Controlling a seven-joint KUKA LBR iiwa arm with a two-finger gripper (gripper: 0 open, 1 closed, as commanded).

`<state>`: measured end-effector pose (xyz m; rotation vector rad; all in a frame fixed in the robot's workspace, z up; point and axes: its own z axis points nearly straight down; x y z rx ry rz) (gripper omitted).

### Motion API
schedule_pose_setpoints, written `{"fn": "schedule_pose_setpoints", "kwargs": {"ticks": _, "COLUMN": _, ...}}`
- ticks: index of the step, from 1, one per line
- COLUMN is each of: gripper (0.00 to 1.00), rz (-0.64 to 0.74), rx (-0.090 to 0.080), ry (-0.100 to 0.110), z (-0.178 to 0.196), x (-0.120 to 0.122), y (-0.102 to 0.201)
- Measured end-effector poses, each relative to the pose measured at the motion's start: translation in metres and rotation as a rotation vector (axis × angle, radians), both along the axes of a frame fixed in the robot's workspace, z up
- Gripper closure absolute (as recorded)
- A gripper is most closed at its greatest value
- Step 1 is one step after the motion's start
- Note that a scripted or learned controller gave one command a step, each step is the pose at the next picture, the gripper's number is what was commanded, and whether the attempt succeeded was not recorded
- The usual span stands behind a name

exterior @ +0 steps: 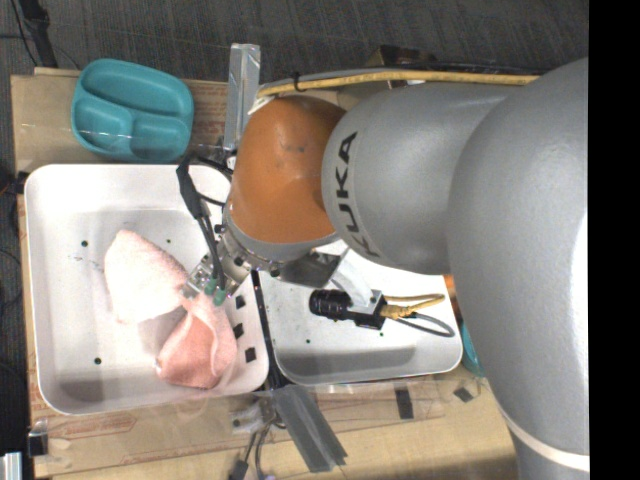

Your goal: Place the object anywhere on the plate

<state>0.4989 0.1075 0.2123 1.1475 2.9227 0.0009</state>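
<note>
You see the gripper [210,288] low in the left bin [50,268], its tip at the pink-and-white cloth [150,283] near that bin's right wall, whether it grips you cannot tell, teal plate [132,108] at the desk's [130,448] top left corner, outside both bins.

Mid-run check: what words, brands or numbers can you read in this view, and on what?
"KUKA": on the grey arm, letters turned sideways, next to its orange band.
No other text: none seen on the teal plate, the white bins or the pink cloth.
</note>
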Motion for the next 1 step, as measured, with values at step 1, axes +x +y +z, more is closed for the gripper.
{"fn": "schedule_pose_setpoints", "kwargs": {"ticks": 1, "gripper": 1.00, "rz": -0.107, "rx": 0.001, "ry": 0.004, "z": -0.1197, "x": -0.0230, "y": 0.0333}}
